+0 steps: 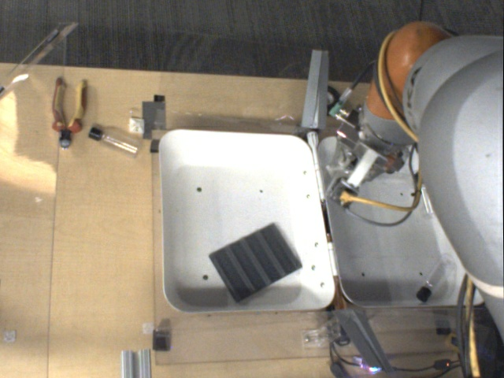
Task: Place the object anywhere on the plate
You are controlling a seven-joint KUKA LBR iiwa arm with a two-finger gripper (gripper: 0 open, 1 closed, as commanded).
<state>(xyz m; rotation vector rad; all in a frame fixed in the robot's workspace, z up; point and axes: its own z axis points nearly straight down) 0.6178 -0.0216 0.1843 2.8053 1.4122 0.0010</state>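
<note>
You see the pincer (346, 181) over the right bin's (386, 278) upper left; its opening can't be told. The dark ribbed plate (255, 261) lies in the left bin (236, 160).

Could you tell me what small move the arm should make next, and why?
Probably swing the gripper leftward toward the dark ribbed block, since that block lies in the left bin while the gripper hangs above the right bin.

Ridged plate (255, 261) in left bin (236, 152), hand (350, 172) over right bin (386, 258)
</note>
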